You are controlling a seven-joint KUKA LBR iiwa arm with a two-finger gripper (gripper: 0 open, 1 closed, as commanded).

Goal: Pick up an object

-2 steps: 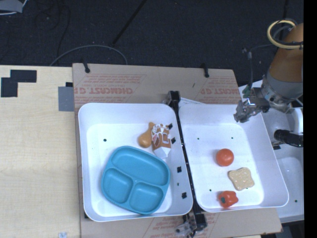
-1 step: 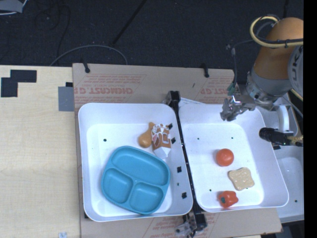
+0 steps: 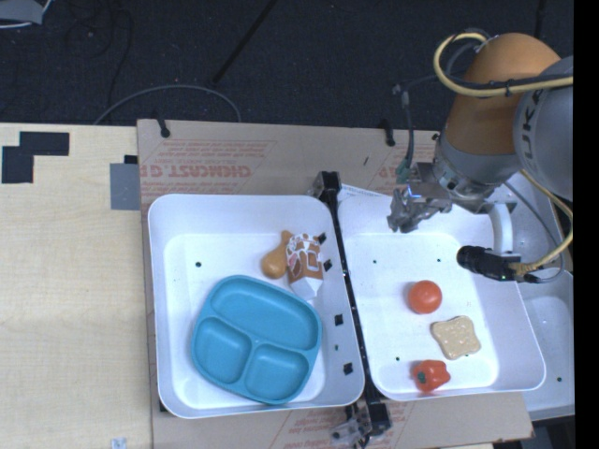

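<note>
Two shallow white bins are seen side by side on the desk (image 3: 65, 279), divided by a black strip.

Left bin (image 3: 173, 251), centre-left of the frame: a blue compartment plate (image 3: 255, 339) is laid flat in the lower part, with three sections visible. Just above its upper right edge, a tan drumstick-shaped toy (image 3: 276, 260) and a brown-and-white patterned piece (image 3: 304, 257) are found touching one another, near the dividing strip.

Right bin (image 3: 524, 363), centre-right of the frame: a red tomato (image 3: 425, 296) is placed near the middle. Below and to its right, a slice of toast (image 3: 456, 337) is laid flat. Below that, near the bin's lower wall, a red pepper (image 3: 430, 375) is set. The three are apart from one another.

The claw (image 3: 408, 210) is positioned over the upper left corner of the right bin, well apart from the tomato. Nothing is seen held by it; whether it is clenched or released cannot be told. The orange-banded arm (image 3: 505, 82) is seen at the upper right.
</note>
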